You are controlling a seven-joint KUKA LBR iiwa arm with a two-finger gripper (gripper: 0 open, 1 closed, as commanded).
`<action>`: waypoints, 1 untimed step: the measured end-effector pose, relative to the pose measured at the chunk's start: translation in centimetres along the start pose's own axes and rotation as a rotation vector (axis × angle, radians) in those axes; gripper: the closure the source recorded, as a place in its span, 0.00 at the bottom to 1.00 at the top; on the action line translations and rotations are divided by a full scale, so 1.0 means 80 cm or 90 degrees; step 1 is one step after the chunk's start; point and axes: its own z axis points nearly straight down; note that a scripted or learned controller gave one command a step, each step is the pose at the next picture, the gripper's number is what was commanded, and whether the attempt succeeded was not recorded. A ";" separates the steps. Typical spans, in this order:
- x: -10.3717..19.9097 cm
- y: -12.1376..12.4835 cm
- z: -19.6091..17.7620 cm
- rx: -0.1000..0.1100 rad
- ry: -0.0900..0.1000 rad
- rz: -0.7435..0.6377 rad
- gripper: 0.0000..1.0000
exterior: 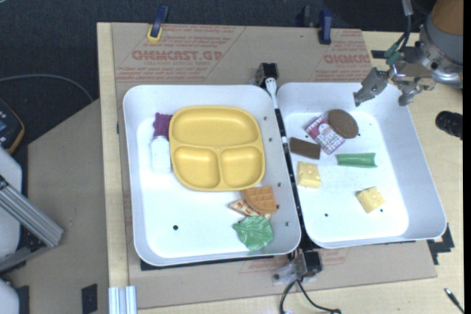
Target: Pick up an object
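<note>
The gripper (385, 87) hangs over the right bin's (419, 158) far edge, fingers spread, gripping nothing. The brown round piece (342, 123), seemingly a cookie, lies near that bin's far edge, beside a red-and-white packet (321, 132).

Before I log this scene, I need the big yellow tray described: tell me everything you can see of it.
The yellow tray looks like moulded plastic, rounded at the corners, with three compartments: one long one along the far side and two smaller ones nearer the camera. It lies flat, right way up, in the left bin. A purple item and a white bottle sit against its left edge.
</note>
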 end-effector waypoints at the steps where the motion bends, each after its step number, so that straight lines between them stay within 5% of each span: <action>1: 0.007 -0.005 0.077 0.004 0.001 0.000 0.00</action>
